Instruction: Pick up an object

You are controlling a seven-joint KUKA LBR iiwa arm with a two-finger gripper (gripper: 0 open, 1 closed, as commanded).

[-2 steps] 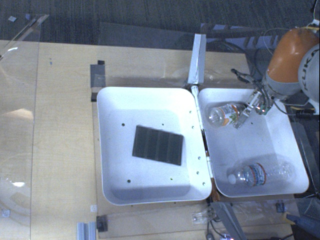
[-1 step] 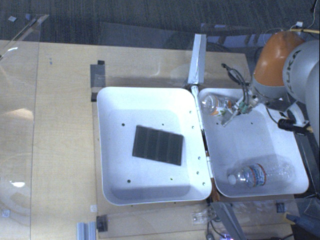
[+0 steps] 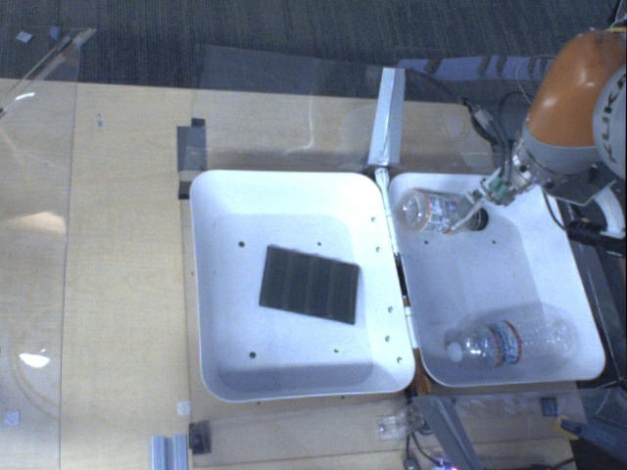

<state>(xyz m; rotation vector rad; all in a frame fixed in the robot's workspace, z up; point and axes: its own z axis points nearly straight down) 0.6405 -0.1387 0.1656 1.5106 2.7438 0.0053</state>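
A pale wooden bench (image 3: 118, 262) carries two shallow white bins side by side — the left bin (image 3: 220, 292) larger, the right bin (image 3: 549, 272) touching it along one edge. A metal strip (image 3: 385, 116) runs from their far junction toward the bench's far edge (small black brackets (image 3: 194, 150) sit at the left bin's corners) — clear sheeting (image 3: 34, 213) covers the bench's left part.

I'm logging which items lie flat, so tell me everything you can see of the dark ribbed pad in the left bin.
The dark pad is a flat, charcoal rectangle with faint lengthwise ribs, possibly foam or rubber. It lies flat on the floor of the left bin, near its middle, turned slightly askew to the walls. Nothing else touches it.
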